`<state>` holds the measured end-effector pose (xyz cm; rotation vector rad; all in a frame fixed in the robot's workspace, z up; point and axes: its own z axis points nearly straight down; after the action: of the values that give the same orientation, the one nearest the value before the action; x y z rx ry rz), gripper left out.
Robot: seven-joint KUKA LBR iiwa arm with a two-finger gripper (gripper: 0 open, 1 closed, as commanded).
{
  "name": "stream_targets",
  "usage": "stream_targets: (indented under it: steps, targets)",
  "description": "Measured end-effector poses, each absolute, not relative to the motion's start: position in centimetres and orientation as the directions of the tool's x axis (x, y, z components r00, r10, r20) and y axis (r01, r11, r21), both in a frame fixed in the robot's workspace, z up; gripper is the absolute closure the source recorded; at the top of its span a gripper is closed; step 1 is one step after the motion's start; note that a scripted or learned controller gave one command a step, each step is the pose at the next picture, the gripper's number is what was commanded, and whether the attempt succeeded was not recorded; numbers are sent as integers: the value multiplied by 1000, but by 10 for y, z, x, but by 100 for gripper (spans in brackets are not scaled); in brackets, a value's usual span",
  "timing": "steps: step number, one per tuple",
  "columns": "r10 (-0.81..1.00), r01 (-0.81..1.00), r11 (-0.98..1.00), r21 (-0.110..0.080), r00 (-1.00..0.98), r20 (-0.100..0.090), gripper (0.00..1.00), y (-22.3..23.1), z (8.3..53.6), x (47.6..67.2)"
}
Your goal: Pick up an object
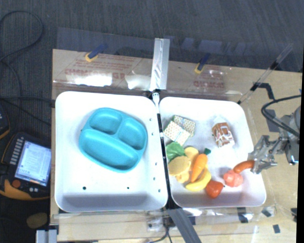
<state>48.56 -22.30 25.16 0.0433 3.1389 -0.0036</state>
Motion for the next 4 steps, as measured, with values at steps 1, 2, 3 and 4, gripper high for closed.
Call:
stream_targets:
  steps: [1, 2, 3, 4]
  targets:
    - [230, 230, 973, 0, -973, -2, 100, -223, 250, 485]
    - [566, 566, 825, -1, -825, -2, 100, -223, 261, 485]
    - [295, 295, 956, -1, -956, -3, 100, -224, 298, 485]
    - [357, 357, 934, 0, -934, -1, 100, -223, 233, 485]
